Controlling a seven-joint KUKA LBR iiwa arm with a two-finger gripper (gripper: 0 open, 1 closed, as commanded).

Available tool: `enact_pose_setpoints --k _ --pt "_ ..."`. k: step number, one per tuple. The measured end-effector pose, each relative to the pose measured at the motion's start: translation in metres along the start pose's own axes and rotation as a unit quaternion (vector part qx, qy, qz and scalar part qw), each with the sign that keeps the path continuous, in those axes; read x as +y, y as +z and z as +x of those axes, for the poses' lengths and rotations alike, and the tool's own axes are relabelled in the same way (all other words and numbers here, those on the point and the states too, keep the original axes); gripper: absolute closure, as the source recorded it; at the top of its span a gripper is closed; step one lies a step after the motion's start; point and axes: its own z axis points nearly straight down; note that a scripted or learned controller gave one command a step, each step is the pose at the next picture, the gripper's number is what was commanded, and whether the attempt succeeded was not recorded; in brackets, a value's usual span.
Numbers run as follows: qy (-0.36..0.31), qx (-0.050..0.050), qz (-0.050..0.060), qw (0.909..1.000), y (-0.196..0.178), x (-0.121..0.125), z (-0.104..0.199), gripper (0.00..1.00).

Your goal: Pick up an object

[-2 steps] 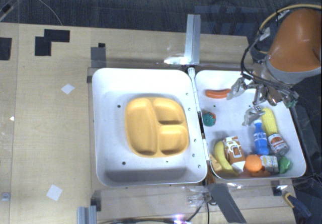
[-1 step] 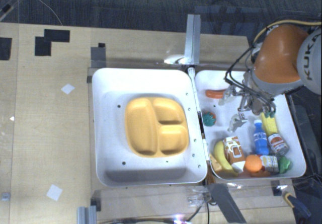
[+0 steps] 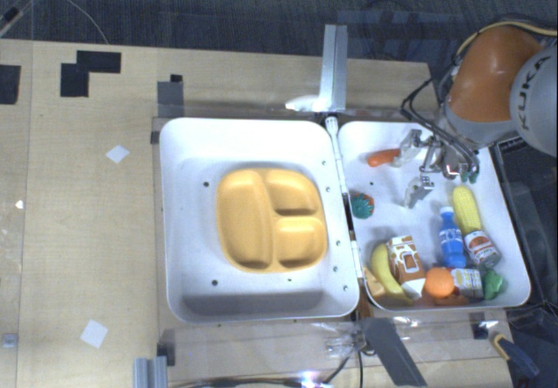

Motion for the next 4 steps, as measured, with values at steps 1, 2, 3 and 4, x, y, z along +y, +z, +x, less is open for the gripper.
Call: enact_pose_setpoints --k 1,2,3,4 --pt "0.139 -0.012 0.0 0.9902 0.002 -0.037 0.076 0.0" --pt "0.139 -0.012 0.0 0.9902 0.002 -0.037 0.076 0.0" --pt "0.162 -0.028 -0.001 0.9865 -0.002 -0.016 0.152 0.0" --pt "-0.004 -0.009 0.001 0.9999 -0.096 -0.053 0.152 0.0"
